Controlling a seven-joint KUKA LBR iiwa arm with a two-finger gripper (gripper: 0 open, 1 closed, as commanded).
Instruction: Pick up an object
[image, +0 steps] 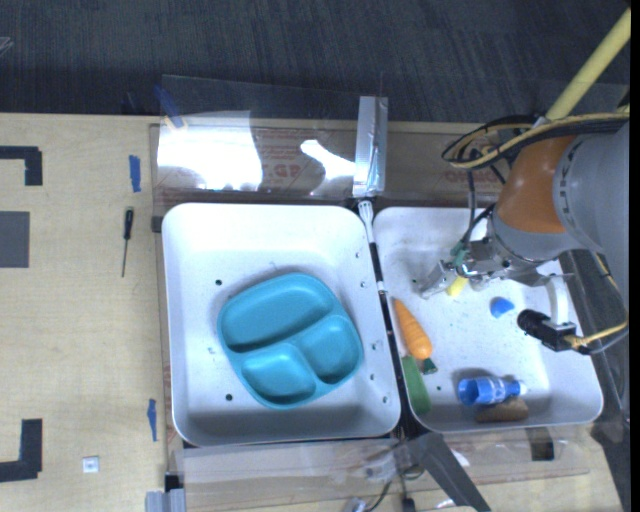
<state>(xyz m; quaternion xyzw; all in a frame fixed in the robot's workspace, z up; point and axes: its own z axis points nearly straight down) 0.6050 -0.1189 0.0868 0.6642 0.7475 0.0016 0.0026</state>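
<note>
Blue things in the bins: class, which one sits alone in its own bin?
The blue divided plate. It lies in the left bin, while the blue bottle and small blue piece share the right bin.

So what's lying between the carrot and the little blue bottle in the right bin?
In the camera view, nothing lies between the carrot and the blue bottle: just bare white floor of the right bin.

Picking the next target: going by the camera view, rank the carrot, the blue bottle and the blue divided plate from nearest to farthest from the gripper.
From the gripper:
1. Carrot, along the right bin's left wall.
2. Blue bottle, at the right bin's front edge.
3. Blue divided plate, over in the left bin.
</note>
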